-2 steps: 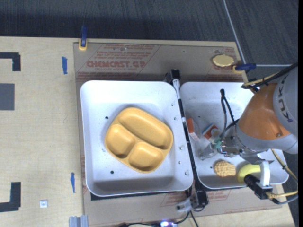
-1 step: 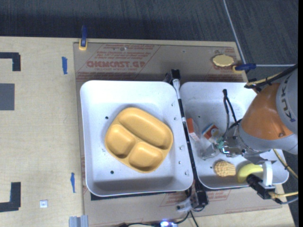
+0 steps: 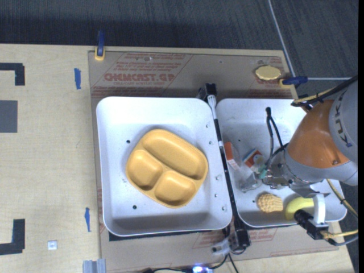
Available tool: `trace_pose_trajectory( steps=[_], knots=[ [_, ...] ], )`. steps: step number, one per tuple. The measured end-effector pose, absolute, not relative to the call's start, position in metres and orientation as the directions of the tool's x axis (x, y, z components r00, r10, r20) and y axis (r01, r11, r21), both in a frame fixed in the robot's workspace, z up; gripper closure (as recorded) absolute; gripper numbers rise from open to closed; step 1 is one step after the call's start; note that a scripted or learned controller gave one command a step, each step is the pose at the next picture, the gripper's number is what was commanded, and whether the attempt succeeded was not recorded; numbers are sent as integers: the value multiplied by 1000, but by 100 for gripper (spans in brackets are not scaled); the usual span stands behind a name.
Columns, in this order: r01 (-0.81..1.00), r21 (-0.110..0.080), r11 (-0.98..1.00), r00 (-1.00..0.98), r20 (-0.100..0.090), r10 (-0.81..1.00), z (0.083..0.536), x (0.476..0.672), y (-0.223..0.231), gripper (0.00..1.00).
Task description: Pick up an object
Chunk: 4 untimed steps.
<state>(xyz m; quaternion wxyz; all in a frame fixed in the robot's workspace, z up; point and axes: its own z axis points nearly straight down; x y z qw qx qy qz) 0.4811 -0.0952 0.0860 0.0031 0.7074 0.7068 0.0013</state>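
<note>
Roughly, gripper (image 3: 266, 174) lowered into right bin (image 3: 242, 114), finger state cannot be told, banana (image 3: 298, 204) yellow, curved, lying at bin's near edge beside tan knobbly corn-like piece (image 3: 269, 202), untouched.

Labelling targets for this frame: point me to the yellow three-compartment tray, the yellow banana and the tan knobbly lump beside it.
yellow three-compartment tray (image 3: 166, 167), camera view, central ridge.
yellow banana (image 3: 297, 205), camera view, mid body.
tan knobbly lump (image 3: 269, 202), camera view, top surface.
</note>
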Motion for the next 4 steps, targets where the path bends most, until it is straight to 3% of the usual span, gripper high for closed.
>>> trace_pose_trajectory(
  steps=[4],
  knots=[
    [1000, 6, 0, 0, -2, 1000, 86, 481, -93, 0]
  ],
)
